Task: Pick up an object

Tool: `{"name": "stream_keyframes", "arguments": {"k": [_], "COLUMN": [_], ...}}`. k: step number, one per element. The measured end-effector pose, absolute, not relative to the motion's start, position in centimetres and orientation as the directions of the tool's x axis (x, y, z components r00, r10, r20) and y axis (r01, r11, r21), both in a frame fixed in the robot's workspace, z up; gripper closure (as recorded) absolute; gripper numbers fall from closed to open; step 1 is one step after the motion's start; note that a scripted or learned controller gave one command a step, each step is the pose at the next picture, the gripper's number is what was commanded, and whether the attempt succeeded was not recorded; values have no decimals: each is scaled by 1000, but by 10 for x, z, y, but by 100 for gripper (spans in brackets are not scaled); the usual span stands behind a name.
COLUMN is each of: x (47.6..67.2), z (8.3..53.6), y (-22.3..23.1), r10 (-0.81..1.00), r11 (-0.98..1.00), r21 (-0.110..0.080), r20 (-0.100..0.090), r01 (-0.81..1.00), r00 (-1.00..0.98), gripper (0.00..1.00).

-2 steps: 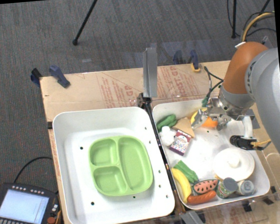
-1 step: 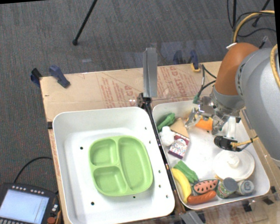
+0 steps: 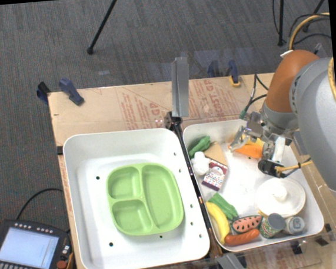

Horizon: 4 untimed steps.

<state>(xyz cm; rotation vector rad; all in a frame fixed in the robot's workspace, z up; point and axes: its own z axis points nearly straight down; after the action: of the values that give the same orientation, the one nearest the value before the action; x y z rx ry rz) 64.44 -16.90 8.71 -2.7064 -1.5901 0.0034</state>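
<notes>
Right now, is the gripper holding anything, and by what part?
Cannot tell. The gripper sits low in the right bin, right over an orange object, but no grasp is visible from this camera view.

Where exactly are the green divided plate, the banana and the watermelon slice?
green divided plate (image 3: 144,199): camera view, on the ridge between compartments.
banana (image 3: 217,220): camera view, mid-length of the yellow peel.
watermelon slice (image 3: 247,224): camera view, on the red flesh.

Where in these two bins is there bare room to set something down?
The left bin has bare floor all round the green plate. In the right bin, one patch lies between the card and white lid. Its front edge, by the banana and cans, is crowded.
</notes>
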Motion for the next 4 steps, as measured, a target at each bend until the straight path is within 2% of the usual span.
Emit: {"name": "stream_keyframes", "arguments": {"k": [1, 2, 3, 4], "x": [644, 644, 643, 643], "z": [97, 96, 86, 96], "y": [-167, -166, -128, -127], "r10": [878, 878, 848, 851], "r11": [-479, -478, -530, -525], "r21": [-7, -8, -5, -10], "r20": [-3, -3, -1, -5], "r01": [878, 878, 848, 851], "r00": [479, 478, 530, 525], "gripper": [100, 0, 0, 100]}}
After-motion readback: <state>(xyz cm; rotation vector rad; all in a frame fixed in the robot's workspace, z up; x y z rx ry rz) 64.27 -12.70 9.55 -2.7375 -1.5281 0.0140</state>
